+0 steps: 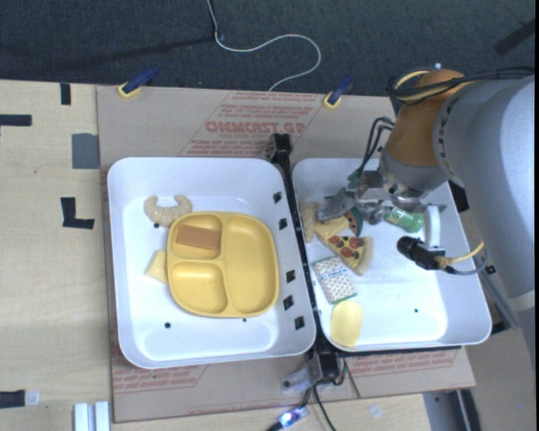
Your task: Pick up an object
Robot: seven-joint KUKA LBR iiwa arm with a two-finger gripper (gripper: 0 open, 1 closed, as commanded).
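Observation:
My gripper (349, 206) hangs low over the left half of the right bin (431, 317), just above a pizza slice (350, 248) and a tan piece (324, 229) beside it. A checkered packet (334, 279) and a pale yellow disc (346, 322) lie closer to the front. A green item (404, 215) shows partly under the wrist. The left bin (130, 241) holds a yellow divided plate (223, 264) with a brown slab (198, 235) in one compartment, a tan croissant-like piece (166, 208) and a yellow wedge (155, 265).
The arm's grey body covers the right bin's far right side. A black clip divider (289, 232) runs between the bins. A white cable (269, 48) loops over the dark floor behind the cardboard sheet (251, 124).

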